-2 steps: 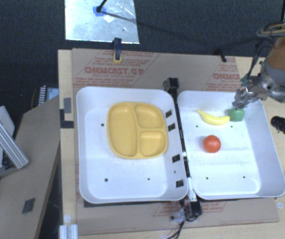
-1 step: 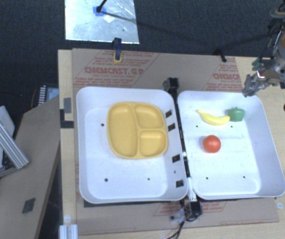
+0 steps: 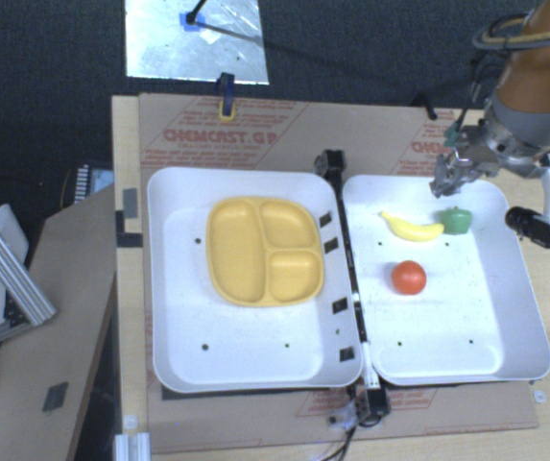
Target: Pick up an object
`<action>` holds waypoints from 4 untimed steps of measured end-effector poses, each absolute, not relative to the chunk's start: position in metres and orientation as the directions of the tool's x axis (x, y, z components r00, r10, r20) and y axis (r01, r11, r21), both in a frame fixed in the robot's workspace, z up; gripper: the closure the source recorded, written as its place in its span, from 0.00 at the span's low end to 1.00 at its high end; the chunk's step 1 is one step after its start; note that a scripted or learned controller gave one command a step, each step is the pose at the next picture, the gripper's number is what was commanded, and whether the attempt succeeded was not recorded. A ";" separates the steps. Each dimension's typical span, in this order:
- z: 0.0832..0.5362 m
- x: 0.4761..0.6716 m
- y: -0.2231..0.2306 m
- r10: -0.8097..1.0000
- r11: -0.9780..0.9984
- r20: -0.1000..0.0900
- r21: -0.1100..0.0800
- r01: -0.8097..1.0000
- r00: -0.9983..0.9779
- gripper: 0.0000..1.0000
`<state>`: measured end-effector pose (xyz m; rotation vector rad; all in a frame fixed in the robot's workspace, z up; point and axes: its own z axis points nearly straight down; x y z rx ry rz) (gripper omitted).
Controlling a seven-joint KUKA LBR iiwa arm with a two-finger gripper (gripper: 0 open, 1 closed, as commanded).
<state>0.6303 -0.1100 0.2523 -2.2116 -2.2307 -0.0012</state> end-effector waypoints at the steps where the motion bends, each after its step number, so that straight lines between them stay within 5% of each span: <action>1: 0.244 0.618 -0.065 1.000 0.008 0.001 0.000 1.000 -0.008 1.00; 4: 0.244 0.595 0.082 1.000 0.010 0.002 0.000 1.000 -0.010 1.00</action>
